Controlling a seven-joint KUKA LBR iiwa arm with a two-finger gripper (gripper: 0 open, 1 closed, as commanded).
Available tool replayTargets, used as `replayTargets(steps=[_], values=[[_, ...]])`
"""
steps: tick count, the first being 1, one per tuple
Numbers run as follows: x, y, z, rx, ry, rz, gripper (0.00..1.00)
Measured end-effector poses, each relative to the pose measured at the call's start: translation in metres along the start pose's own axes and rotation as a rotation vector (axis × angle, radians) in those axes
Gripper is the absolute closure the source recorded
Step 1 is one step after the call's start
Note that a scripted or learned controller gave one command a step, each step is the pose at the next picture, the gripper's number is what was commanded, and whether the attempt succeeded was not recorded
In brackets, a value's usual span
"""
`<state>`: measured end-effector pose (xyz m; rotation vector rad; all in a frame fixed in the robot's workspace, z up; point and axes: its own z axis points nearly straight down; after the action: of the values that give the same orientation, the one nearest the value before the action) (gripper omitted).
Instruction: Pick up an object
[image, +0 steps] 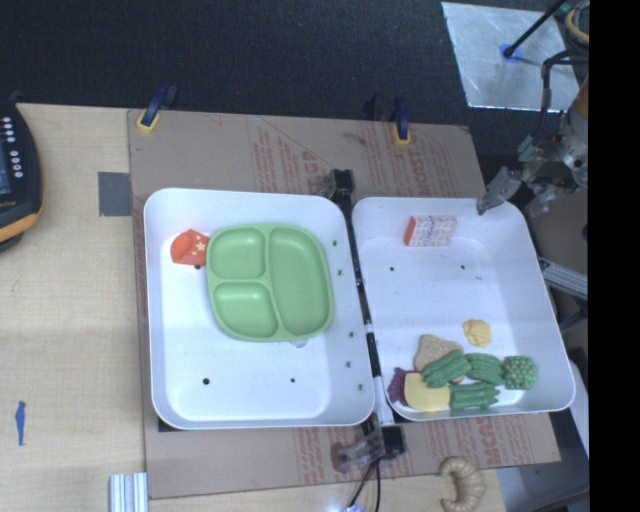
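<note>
My gripper (520, 197) hovers over the far right corner of the right bin (500, 270), fingers spread and nothing between them. A small red-and-white box (430, 231) lies alone in that bin's far part, left of the gripper. Clustered in the near right corner are a yellow lump (477, 332), a tan slice (434, 350), green pods (462, 368), a broccoli floret (519, 372), a yellow piece (425, 395) and a purple bit (398, 383). The left bin (180, 390) holds a green divided plate (270, 281) and a red piece (187, 247) at the plate's left edge.
A tan curled piece (462, 481) lies on the bench in front of the right bin. Blue and yellow clamps (152, 108) hold the cardboard sheet at the back. A handheld controller (14, 170) rests at the far left.
</note>
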<state>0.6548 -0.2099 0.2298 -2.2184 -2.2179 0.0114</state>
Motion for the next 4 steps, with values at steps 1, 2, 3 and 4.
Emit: replayTargets(steps=[1, 2, 3, 4], values=[[0.069, -0.063, 0.086, 0.007, 0.006, -0.008, 0.0], [-0.006, 0.005, 0.041, -0.016, -0.004, -0.001, 0.0], [0.005, -0.011, 0.068, -0.002, 0.002, -0.001, 0.0], [0.012, -0.077, 0.144, 0.006, 0.005, -0.003, 0.0]])
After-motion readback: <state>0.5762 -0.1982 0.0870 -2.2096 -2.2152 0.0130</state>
